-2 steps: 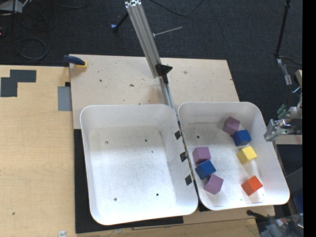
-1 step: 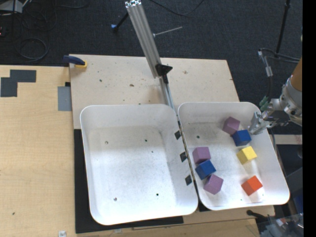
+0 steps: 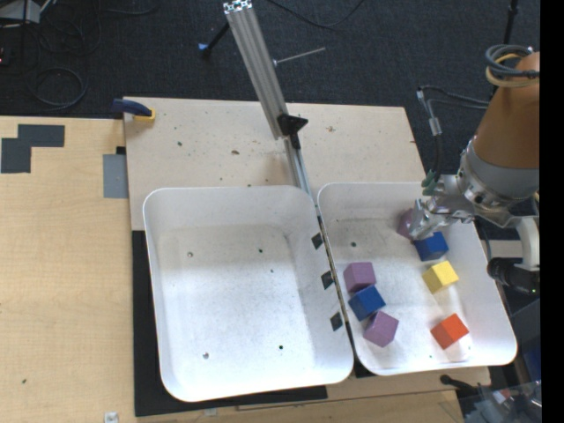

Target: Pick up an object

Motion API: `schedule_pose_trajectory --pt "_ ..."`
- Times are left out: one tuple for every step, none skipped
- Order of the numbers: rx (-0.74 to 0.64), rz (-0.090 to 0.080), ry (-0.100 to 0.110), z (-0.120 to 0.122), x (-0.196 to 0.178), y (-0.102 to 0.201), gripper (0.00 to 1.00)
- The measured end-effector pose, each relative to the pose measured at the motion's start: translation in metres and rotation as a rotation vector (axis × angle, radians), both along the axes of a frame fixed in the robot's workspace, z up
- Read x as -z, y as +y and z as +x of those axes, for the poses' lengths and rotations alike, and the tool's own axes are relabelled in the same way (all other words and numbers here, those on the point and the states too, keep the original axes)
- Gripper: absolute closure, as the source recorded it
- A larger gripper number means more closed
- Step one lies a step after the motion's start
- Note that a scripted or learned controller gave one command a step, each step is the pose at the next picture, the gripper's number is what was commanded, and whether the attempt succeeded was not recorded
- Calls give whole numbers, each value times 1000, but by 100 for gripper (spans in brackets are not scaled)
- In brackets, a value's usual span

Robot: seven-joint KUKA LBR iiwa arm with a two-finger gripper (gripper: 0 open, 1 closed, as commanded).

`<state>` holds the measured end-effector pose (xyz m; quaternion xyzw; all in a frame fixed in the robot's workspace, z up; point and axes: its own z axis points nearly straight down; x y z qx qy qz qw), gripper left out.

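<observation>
My gripper point(image 3: 423, 226) hangs low over the back of the right bin point(image 3: 370, 203). A purple block point(image 3: 405, 226) peeks out at its left side, partly hidden by it. A blue cube point(image 3: 432, 247) lies just below the gripper, touching or nearly touching it. Further forward sit a yellow cube point(image 3: 441, 276) and an orange cube point(image 3: 450, 331). Near the divider lie a purple cube point(image 3: 359, 276), a second blue cube point(image 3: 367, 301) and another purple cube point(image 3: 381, 328).
The left bin point(image 3: 176, 210) stands beside the right one, with black clips point(image 3: 327, 278) along the shared wall. A slanted aluminium bar point(image 3: 263, 69) rises behind the bins. The arm's orange band point(image 3: 515, 122) fills the right side.
</observation>
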<state>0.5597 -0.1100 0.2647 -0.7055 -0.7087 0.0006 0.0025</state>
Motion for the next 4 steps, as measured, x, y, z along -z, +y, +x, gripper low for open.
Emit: schedule_pose_trajectory --pt "1 -1 1 16 16 43 100" --pt "0 -1 -3 31 13 92 100" --pt "1 -2 -2 44 21 133 100" --pt "0 -1 -4 74 25 187 100"
